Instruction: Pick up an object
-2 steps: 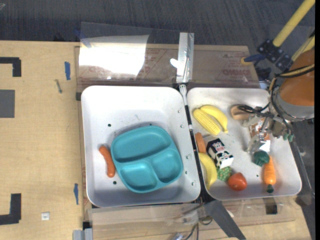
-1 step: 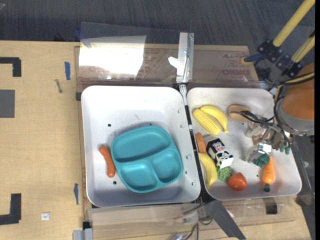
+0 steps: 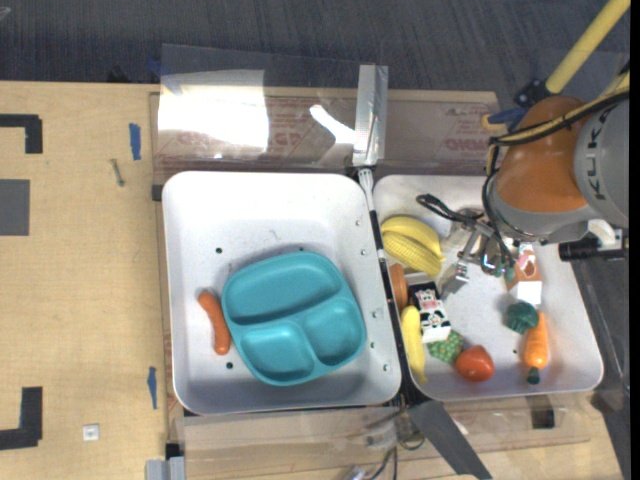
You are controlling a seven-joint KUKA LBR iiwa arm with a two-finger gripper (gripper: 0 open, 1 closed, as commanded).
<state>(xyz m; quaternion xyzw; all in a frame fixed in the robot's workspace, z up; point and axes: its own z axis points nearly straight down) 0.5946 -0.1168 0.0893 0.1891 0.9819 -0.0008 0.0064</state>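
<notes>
My gripper (image 3: 468, 263) hangs over the right bin (image 3: 583, 366), in its upper middle, just right of a bunch of yellow bananas (image 3: 412, 243). Below it lie a small black-and-white carton (image 3: 430, 313), a long yellow piece (image 3: 412, 340), a green piece (image 3: 446, 348) and a red tomato (image 3: 475, 363). A dark green toy (image 3: 520, 317), an orange carrot (image 3: 537, 348) and a small white box (image 3: 527, 291) lie to the gripper's lower right. I see nothing held in the gripper.
The left bin (image 3: 200, 203) holds a teal divided plate (image 3: 292, 316) with an orange sausage (image 3: 214, 321) at its left side. A brown piece (image 3: 398, 284) lies against the wall between the bins. The grey and orange arm (image 3: 545, 173) covers the right bin's upper right.
</notes>
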